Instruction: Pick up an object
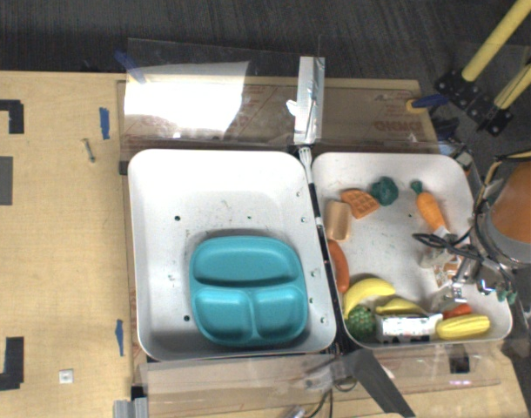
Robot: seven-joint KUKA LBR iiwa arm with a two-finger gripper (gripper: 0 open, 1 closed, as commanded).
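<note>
Sitting low at lower right of frame, inside the right bin (461, 171) near its right wall: gripper (464, 273), w/ arm (516, 212) coming in from the right edge. Too cluttered w/ cables and glare to be making out whether anything is being held — can't tell. Crowding the lower right corner of that bin, right beside the gripper: yellow banana (368, 290), green broccoli piece (362, 320), white packet (408, 325), yellow corn-like piece (464, 326). Lying further up, w/ more room around: carrot (430, 209), teal toy (386, 190), orange waffle-like piece (361, 203), tan block (338, 220); red-orange sausage (339, 264) hugging the left wall. Occupying lower middle of the left bin (161, 198): teal divided tray (248, 287), well apart from the gripper. Risking, probably: closing on two touching items at once in the packed corner, or nudging one away and closing on nothing; also scraping the right or lower bin wall, being so near both. Rounded, smooth pieces likely slipping out if caught off-centre. Offering more open room: upper middle of the right bin, bare white floor between carrot and tan block; carrot looking like the easiest isolated target. Leaving little clearance: lower right corner, hemmed by walls and clutter on desk (48, 233) side.
</note>
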